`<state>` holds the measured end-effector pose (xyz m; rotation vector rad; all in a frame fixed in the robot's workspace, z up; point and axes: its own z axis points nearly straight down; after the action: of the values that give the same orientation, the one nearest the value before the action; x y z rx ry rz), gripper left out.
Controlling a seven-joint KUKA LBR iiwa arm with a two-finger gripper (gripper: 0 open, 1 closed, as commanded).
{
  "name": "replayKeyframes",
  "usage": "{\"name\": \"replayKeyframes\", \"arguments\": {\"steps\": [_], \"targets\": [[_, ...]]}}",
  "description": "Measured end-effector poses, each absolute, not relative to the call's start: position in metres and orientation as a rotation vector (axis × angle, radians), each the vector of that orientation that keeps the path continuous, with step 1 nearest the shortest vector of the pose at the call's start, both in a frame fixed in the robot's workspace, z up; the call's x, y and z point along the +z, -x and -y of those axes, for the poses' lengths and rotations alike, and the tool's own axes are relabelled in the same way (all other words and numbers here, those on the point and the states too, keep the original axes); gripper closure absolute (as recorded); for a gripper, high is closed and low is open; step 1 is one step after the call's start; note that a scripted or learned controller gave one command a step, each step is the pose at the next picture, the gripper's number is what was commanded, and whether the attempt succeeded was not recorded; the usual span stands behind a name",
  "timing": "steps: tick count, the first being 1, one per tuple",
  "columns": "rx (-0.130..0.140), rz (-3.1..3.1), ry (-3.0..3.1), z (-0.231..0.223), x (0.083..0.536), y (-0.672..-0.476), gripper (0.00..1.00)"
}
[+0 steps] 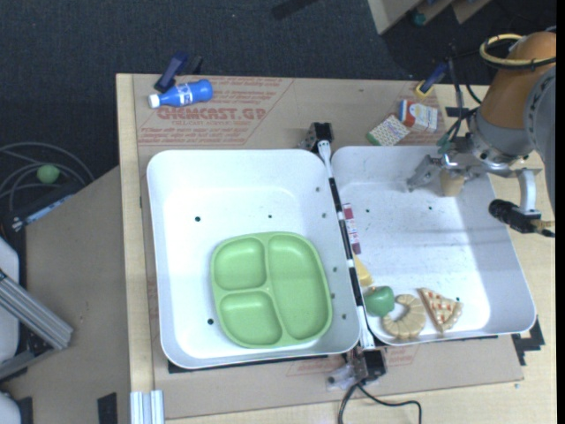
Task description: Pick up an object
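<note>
The right bin [441,237] holds a few toy foods in its front left corner. They are a green round piece [380,300], a tan curled pastry [406,318] and a pizza slice [439,308]. A small yellow piece [362,275] lies against the divider just behind them. In the left bin [177,193] lies a green divided plate [269,288]. My gripper [437,178] hangs over the back right part of the right bin, far from the toy foods. Nothing shows in its grasp.
A blue and white bottle [181,93] lies on the bench behind the left bin. Small coloured boxes [403,124] sit behind the right bin, close to the arm [512,104]. A black clip [320,134] sits at the back of the divider, and cables run beside the arm.
</note>
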<state>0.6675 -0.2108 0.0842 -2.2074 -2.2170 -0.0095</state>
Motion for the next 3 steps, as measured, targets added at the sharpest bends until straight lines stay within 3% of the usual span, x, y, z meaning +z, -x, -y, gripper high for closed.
{"name": "replayKeyframes", "arguments": {"steps": [1, 2, 3], "targets": [[-0.003, 2.226, 2.217, 0.215, 0.096, -0.668, 1.00], [-0.004, 2.226, 2.220, 0.163, 0.179, -0.629, 1.00], [-0.001, 2.222, 2.219, 0.120, 0.211, -0.601, 1.00]]}}
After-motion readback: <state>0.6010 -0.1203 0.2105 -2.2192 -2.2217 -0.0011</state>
